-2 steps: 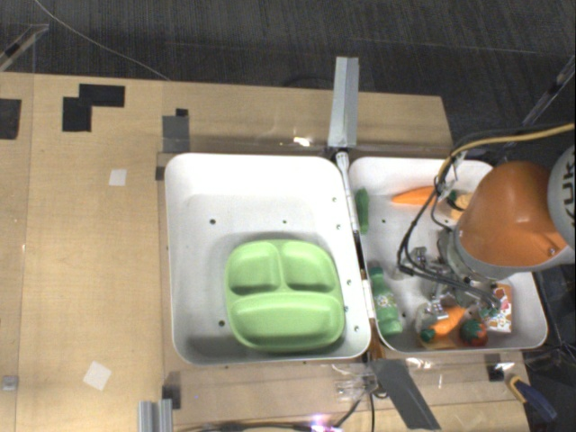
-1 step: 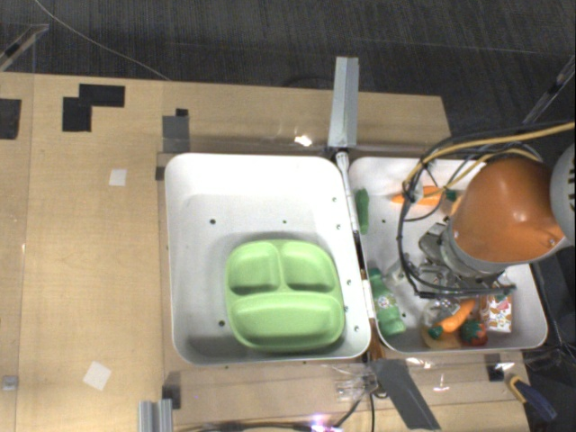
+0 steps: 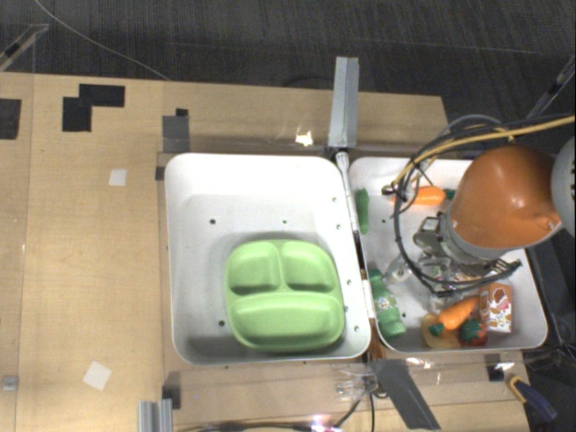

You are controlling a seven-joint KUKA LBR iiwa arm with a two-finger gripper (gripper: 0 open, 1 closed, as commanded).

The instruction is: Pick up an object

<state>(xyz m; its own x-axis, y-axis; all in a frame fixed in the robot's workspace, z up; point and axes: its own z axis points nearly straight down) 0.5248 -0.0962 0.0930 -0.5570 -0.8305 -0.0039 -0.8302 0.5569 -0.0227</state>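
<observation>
Gripper [image 3: 447,261]: low in the right white plastic bin [image 3: 536,329]; open or shut, cannot tell (wrist hides it)
Toy orange carrot [image 3: 456,314]: just beside, unheld; likely target
Green divided tray [image 3: 284,293]: left bin, well apart

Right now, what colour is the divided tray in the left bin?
Light green; the divided tray shows plainly in the camera view, lying in the left bin.
</observation>
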